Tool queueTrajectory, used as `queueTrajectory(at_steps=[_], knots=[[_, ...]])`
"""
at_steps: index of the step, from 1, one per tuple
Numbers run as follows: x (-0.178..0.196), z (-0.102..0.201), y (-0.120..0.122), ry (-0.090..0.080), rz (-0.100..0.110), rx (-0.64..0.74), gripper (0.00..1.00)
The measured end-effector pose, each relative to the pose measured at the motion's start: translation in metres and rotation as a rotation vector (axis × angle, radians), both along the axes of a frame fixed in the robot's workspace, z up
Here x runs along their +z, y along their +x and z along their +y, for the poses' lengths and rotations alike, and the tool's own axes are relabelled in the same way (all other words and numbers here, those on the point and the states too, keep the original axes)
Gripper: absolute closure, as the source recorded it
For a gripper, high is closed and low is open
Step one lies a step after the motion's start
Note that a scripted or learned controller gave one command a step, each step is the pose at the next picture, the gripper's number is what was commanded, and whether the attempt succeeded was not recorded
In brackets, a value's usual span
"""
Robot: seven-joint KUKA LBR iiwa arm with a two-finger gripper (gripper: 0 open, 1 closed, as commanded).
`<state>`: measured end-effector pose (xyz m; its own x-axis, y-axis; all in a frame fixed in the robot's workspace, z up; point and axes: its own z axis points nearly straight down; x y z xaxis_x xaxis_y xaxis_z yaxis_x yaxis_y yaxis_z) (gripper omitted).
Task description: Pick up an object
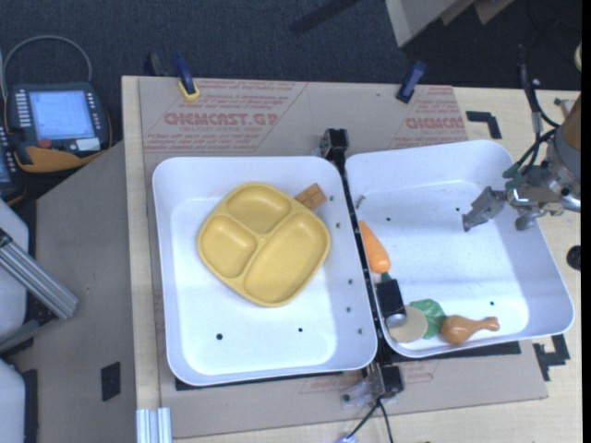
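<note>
A: What is found in the two bins?

B: In the left bin a yellow divided plate is laid near the middle, and a small brown block is seen touching its upper right rim. In the right bin the objects are gathered along the left wall and lower corner: an orange carrot against the divider, a black object just below it, then a pale round piece, a green object behind it, and a brown drumstick-shaped toy lying toward the lower rim.

A: How is the arm posed?

B: The gripper is held over the upper right part of the right bin, reached in from the right edge. Its dark fingers are seen spread apart, with nothing between them.

A: Is anything in its way?

B: Nothing is seen beneath it but bare white floor. The objects are kept well apart from it, down and to the left.

A: And the room for moving?

B: The middle and right of the right bin are left open. The carrot and black object are pressed close to the divider wall, and the cluster in the corner is packed together, touching or overlapping.
</note>
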<state>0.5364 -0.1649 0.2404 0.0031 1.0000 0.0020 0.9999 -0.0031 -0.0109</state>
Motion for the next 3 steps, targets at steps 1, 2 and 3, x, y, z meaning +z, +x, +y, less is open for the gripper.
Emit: queueTrajectory(at_steps=[1, 2, 3], knots=[[0.006, 0.0, 0.002, -0.003, -0.011, 0.003, 0.0], [-0.048, 0.002, 0.011, -0.001, -0.009, 0.003, 0.0], [-0.091, 0.001, 0.008, 0.0, -0.005, 0.002, 0.0]])
